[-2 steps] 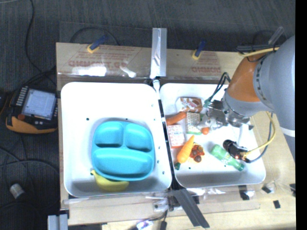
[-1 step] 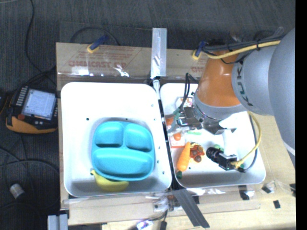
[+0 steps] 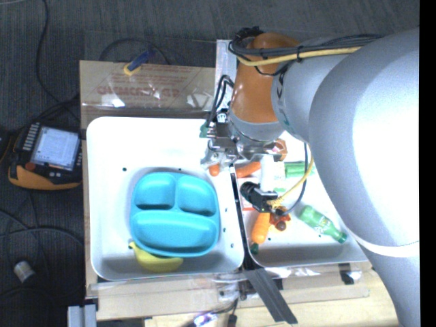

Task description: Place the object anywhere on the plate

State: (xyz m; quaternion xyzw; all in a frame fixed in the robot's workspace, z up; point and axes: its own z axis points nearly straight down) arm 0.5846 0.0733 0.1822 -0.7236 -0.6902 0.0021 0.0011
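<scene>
Dark grey carpet floor [image 3: 136, 12] surrounding worktop [image 3: 92, 70]. Black cables [image 3: 42, 9] looping across floor at upper left and lower left. Handheld control pendant [image 3: 48, 154], orange-edged with lit screen, lying on floor beside worktop's left edge. Small grey object [image 3: 23, 271] on floor near lower-left corner. Lighting even, diffuse.

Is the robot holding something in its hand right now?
It cannot be told. The hand sits low over the wall between the two bins, and something orange shows just beneath it, but the wrist hides whether it is gripped.
</scene>
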